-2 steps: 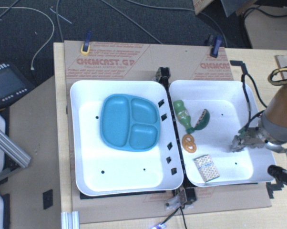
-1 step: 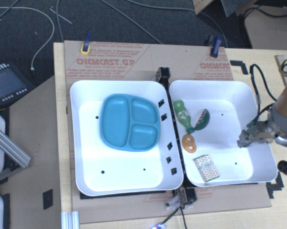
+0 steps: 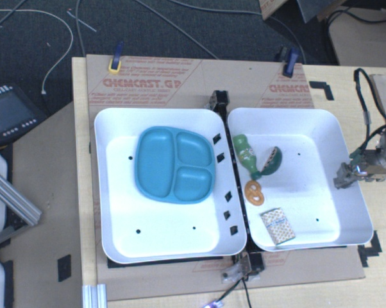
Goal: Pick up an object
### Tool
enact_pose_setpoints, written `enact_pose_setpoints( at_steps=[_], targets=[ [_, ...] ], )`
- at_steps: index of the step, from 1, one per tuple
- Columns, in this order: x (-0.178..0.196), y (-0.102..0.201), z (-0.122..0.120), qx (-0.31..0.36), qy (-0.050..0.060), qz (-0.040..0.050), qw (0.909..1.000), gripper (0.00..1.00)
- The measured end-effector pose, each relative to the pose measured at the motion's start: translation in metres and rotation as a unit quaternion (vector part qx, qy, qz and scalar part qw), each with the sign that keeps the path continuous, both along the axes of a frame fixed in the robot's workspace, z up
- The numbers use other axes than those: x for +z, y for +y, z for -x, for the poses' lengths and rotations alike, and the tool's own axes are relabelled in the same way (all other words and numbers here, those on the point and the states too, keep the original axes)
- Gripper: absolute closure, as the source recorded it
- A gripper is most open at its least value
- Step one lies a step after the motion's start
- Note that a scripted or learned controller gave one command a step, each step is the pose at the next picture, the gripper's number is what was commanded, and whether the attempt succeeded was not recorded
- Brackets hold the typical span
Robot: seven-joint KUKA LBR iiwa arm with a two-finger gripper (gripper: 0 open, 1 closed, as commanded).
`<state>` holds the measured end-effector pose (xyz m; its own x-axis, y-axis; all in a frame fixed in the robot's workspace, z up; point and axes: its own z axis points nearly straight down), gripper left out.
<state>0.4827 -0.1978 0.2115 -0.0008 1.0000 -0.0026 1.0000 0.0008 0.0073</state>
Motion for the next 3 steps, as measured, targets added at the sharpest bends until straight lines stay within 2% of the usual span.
enact_pose_setpoints(
  at_steps=[1,3],
  targets=[
    [0.044,-0.003,-0.001,0.0,0.0,0.0001,1.0,1.0],
    [0.022,0.107,-0.028,0.002,0.005,-0.0027,1.0,1.0]
  ],
)
